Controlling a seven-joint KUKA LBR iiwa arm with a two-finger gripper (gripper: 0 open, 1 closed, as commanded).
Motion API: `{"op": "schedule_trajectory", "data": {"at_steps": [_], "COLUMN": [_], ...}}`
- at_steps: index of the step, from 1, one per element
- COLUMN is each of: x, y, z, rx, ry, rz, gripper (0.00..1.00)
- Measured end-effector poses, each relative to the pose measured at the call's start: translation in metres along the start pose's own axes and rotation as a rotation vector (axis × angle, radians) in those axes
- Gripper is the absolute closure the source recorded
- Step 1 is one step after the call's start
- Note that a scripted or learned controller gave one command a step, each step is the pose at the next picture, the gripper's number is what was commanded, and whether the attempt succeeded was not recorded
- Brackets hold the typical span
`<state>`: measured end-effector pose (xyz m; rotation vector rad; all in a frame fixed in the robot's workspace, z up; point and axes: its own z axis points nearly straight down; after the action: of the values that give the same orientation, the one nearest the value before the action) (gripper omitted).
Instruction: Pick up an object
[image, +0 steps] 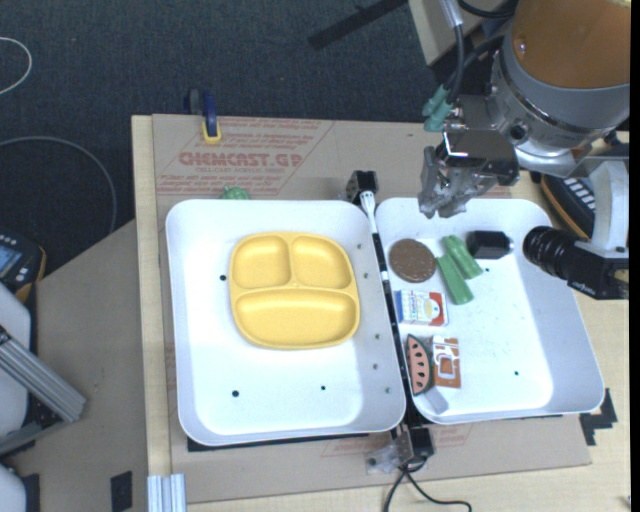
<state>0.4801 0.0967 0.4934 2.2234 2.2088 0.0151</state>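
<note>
1. I have the gripper (447, 196) hanging over the far edge of the right bin (560, 330), near that bin's far-left corner, under the grey arm (560, 95) with its orange band.
2. Candidate objects all lie in the right bin. The green stick (457, 266) lies just right of the round brown disc (412, 260); its long axis runs from the bin's far edge toward the near edge, its near end tipped slightly toward the bin's right edge.
3. The stick's far end is the nearest part to the gripper. It sits below the gripper in frame, apart from it, with no contact that I can see.
4. The black block (488, 243) lies just right of the stick's far end, toward the far edge.
5. The small white-and-red card (419, 307) lies flat near the left edge, nearer than the disc. The red-and-white packet (434, 362) lies by the near-left corner, long axis running far to near.
6. Fingers: from this angle they blur into one dark grey mass. I cannot tell how far apart they stand. I see nothing between them.
7. The left bin (200, 300) carries the yellow divided plate (294, 290), set toward its far half, well apart from the gripper.
</note>
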Motion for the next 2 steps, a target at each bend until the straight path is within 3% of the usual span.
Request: {"op": "schedule_trajectory", "data": {"at_steps": [1,2], "x": [0.109,0.021], "y": [0.002,0.000], "z": [-0.024,-0.044], "rx": [0.010,0.006], "ry": [0.003,-0.002], "rz": [-0.017,0.002], "gripper": [1.00,1.00]}}
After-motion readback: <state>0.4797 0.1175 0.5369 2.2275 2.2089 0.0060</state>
